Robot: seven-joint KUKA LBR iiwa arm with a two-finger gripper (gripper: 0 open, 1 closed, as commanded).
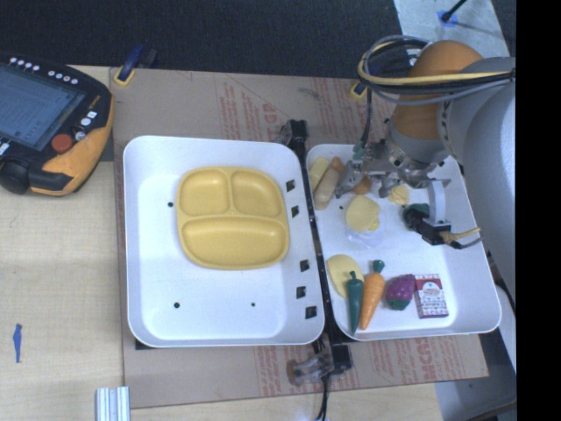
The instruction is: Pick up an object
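My gripper hangs low over the far part of the right bin, under the grey arm with its orange band. Just in front of it lies a pale yellow chunk. A tan bread stick lies to its left, against a pale yellow piece. Along the bin's near side sit a yellow round piece, a green vegetable, an orange carrot, a purple grape bunch and a small red box.
The left bin holds a yellow divided plate. A control pendant lies at the bench's far left. A black cable fitting hangs off the wrist over the right bin's right side. Clips line the join between the bins.
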